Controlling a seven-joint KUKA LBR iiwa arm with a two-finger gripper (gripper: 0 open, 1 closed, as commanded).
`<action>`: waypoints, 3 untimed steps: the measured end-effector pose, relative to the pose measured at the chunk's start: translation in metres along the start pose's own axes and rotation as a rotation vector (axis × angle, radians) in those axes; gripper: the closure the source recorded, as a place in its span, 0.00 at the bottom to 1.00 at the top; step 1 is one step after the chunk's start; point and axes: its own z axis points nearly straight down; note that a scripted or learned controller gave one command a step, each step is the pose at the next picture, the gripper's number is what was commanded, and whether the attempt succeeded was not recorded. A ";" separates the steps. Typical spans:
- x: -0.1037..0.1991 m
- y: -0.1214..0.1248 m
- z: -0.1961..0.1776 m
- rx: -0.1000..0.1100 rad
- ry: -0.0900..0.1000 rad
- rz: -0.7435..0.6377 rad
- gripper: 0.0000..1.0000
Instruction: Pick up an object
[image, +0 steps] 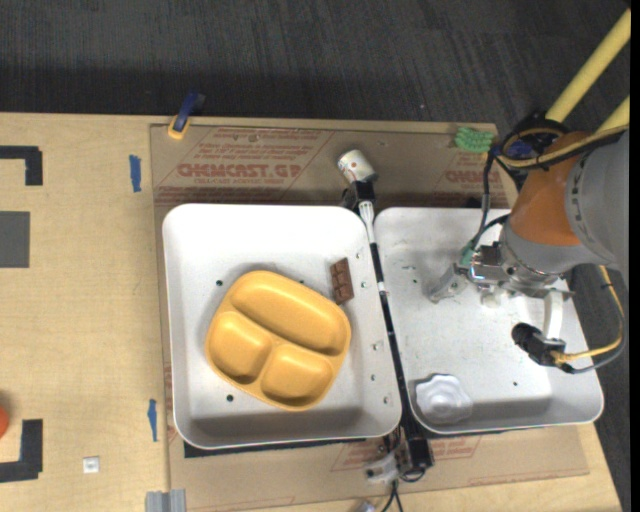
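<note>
We record a pale wooden bench (80, 330) backed by dark carpet, bearing a brown cardboard sheet (260, 165) on which two shallow white plastic bins sit side by side, touching along their inner edges.

Left bin (190, 250): one yellow moulded plastic tray with three compartments (278, 338), lying tilted near the centre; one small brown rectangular block (340, 281) at about two o'clock from the tray, just beside the bin's right wall.

Right bin (575, 395): one small white, crumpled-looking plastic piece (441, 397) at seven o'clock in the bin, near the lower rim.

Arm: grey with an orange band (545, 205), entering from three o'clock. Its gripper (447, 285) hangs over the upper half of the right bin, well apart from the white piece. We cannot tell how wide it stands or whether anything is held.
</note>
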 end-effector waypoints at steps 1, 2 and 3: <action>-0.016 0.038 0.000 -0.002 -0.001 -0.536 0.00; -0.030 -0.048 0.000 0.001 0.000 -0.584 0.00; -0.016 -0.032 -0.047 -0.002 -0.001 -0.807 0.00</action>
